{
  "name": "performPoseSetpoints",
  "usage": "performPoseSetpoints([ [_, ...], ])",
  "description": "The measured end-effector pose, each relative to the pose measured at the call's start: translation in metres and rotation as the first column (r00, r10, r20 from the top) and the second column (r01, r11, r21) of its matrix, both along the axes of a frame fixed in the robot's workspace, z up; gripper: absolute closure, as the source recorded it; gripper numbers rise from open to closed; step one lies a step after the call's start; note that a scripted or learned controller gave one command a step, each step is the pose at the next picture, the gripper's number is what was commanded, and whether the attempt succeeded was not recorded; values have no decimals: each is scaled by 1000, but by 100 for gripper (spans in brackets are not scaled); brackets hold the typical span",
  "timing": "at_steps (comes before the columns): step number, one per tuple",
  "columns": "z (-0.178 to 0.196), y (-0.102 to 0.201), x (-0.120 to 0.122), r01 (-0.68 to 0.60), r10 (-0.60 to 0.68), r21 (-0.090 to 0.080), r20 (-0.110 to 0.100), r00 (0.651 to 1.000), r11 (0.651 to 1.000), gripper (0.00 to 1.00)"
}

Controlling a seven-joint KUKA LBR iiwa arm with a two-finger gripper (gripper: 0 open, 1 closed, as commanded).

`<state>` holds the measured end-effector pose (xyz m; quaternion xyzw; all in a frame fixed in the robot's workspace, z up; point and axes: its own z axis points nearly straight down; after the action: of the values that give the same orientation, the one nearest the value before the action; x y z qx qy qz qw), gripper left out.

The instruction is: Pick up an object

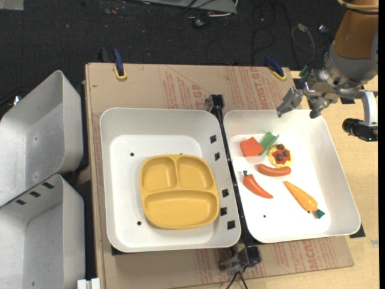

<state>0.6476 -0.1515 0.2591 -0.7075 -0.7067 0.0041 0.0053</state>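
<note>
My gripper (pixel 301 106) hangs open above the far edge of the right bin (pixel 337 179), its two dark fingers spread with nothing between them. Below it in that bin lie several toy foods: a red block (pixel 250 146) with a green piece (pixel 268 140) beside it, a small pizza-like piece (pixel 280 155), a red sausage (pixel 274 171), a red chili pepper (pixel 257 185) and an orange carrot (pixel 302 197). The gripper stands up and to the right of this cluster, apart from all of it.
The left bin (pixel 120 161) holds a yellow divided plate (pixel 179 191). A black divider (pixel 225 155) runs between the bins. Two tilted white bins (pixel 36 155) stand off the bench at far left. Bare bin floor lies right of the carrot.
</note>
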Motion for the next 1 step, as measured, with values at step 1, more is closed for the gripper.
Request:
performPoseSetpoints([
  [1,8,0,2,-2,2,-3,13,1000,1000,0],
])
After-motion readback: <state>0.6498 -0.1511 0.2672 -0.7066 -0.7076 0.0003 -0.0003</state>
